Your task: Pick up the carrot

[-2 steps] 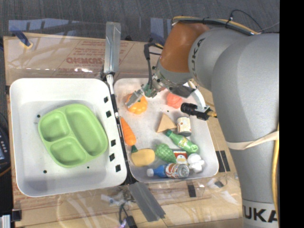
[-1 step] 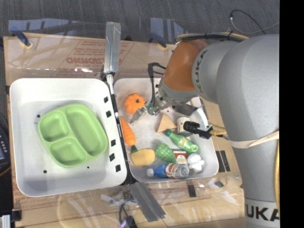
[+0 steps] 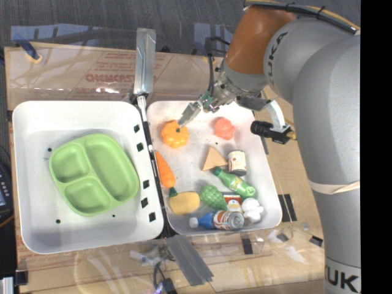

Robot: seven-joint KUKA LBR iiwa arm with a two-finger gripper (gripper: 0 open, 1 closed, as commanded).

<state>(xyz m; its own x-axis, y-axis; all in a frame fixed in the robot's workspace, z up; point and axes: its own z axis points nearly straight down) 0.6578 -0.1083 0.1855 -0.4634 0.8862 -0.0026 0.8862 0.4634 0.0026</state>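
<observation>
**A:** How does the worktop [image 3: 73, 63] look from your end?

**B:** Brown, with two white bins. I see the carrot [image 3: 164, 169] lying against the left wall of the right bin [image 3: 269, 188], beside the divider. My pincer [image 3: 182, 118] hangs above the small orange pumpkin [image 3: 174, 134], well short of the carrot.

**A:** Holding anything?

**B:** Nothing, as far as I can see. I can't tell how wide it is parted; the tips blur together. I'd come down along the carrot's length, clear of the wall.

**A:** Anything hidden?

**B:** The carrot's lower end tucks behind a yellow toy [image 3: 184, 202].
</observation>
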